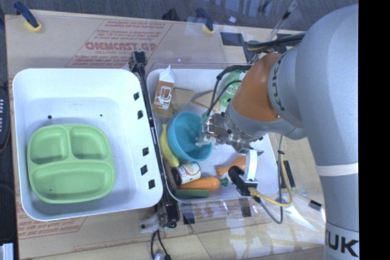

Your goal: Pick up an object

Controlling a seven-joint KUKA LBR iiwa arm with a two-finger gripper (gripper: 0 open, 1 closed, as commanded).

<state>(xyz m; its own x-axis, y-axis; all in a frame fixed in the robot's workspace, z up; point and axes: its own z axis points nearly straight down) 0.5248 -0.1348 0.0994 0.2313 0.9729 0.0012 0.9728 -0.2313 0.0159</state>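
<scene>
Now we look first at the gripper (206, 138), which hangs low inside the right bin (183, 75), under the orange-banded wrist of the arm (317, 88). Its tip is right at the blue bowl (186, 134), over the bowl's near rim, but how wide it stands, and whether it has anything in it, we cannot tell, because the wrist covers it from above.

Going outward from the tool: the blue bowl lies directly under and beside it. Just past the bowl, on the side away from the arm, a banana (167, 152) curves along the bin wall. Near the tool, toward the front of the bin, we see a small can (186, 173), a carrot (204, 184) and something green (194, 193) beneath it. On the far side, a small carton (163, 92) leans at the bin's back. Well apart, in the left bin (73, 85), a green divided plate (71, 161) rests.

We judge the step to be the descent or the closing on the bowl. The next move calls for a firm grip on the thin rim, then a straight lift, so the crowded neighbours are not dragged along.
</scene>
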